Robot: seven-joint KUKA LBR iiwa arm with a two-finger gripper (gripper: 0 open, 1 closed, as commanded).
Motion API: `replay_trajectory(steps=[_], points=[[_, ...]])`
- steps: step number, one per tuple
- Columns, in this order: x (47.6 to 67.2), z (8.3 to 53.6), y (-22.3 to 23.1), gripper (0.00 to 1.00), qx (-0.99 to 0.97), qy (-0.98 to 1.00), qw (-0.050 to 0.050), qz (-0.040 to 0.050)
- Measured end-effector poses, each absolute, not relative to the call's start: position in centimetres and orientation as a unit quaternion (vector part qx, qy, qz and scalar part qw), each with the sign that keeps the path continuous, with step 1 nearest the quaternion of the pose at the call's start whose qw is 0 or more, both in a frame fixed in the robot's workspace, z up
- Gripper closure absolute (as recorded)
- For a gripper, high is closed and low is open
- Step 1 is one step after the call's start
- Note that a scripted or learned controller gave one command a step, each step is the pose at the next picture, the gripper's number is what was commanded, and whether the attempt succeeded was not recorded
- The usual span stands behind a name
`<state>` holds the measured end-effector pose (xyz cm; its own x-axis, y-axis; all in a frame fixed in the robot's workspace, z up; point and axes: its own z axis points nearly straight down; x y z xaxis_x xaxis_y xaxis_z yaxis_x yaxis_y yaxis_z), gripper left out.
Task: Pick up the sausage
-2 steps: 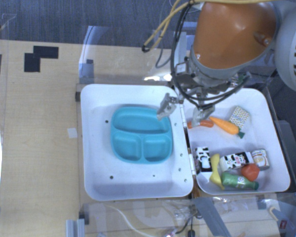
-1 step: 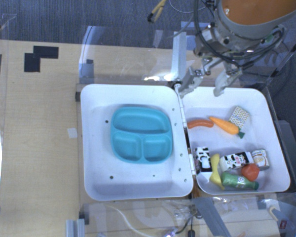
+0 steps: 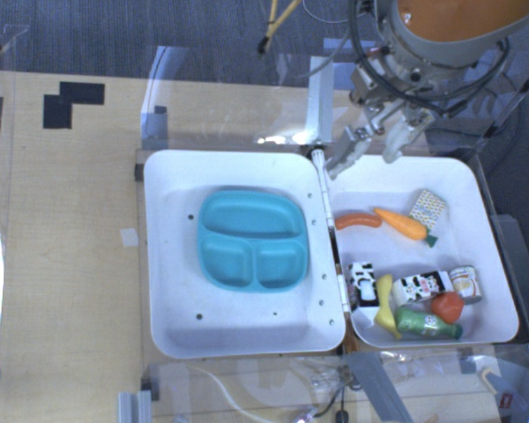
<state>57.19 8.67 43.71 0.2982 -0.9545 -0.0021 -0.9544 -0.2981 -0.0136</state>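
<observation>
While our fingers (image 3: 375, 144) hang spread and bare above the right bin's (image 3: 476, 188) far edge, we see the sausage (image 3: 358, 221) by its left wall, beside the carrot (image 3: 402, 224). We judge it light, smooth, likely slippery; pinch across its middle.

Sausage (image 3: 358, 221) open above; carrot (image 3: 400, 224) apparently touching right end; divider wall left.

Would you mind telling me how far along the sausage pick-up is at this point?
Nothing looks done yet: the sausage lies on the floor of the right bin, beside the carrot. In hand: the gripper is open above that bin's far edge, with nothing between its fingers. Left to do: move over the sausage, descend, close on it and lift it.
</observation>
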Motion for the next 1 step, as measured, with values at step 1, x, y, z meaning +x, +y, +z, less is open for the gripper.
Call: replay_trajectory(steps=[1], points=[[51.87, 43.68, 9.43, 0.0, -0.857, 0.516, 0.004, -0.0026]])
